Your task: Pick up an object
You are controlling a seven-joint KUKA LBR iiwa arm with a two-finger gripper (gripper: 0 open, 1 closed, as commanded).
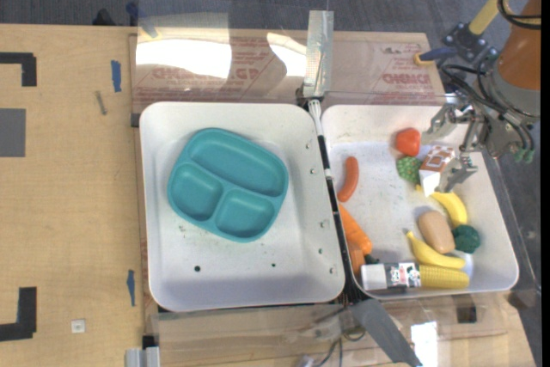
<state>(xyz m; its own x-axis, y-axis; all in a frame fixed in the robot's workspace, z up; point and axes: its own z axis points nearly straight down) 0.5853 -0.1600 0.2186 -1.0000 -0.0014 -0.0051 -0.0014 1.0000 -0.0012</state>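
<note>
I read everything from the right bin (494, 211), since that is where the pickable things lie. To its left, touching wall to wall, the left bin (159, 185) carries a teal divided plate (228, 183); rigid and broad, it offers nothing but a thin rim, so I pass it over.

Inside the right bin, the toy carrot (352, 236) lies along the left wall, too close to it for a clean grip. The toy sausage (348, 177) sits in the open left part of the bin: light, stiff plastic by my guess, round and slick, best taken across its middle. In the bin's right half two toy bananas (434, 252) curve beside a tan toy potato (436, 230), with a corn cob (443, 278) and a small white bottle (391, 275) against the bin's near wall. All look light and hard; the crowding there risks a pinch on two at once.

Near the bin's far right, a red tomato (408, 141), a green broccoli piece (407, 168) and a small white-and-red carton (436, 161) cluster together. My gripper (460, 146) hangs just beside that carton, its fingers spread apart and holding nothing. The carton's flat sides should seat well, so I judge it the nearest fair target.
</note>
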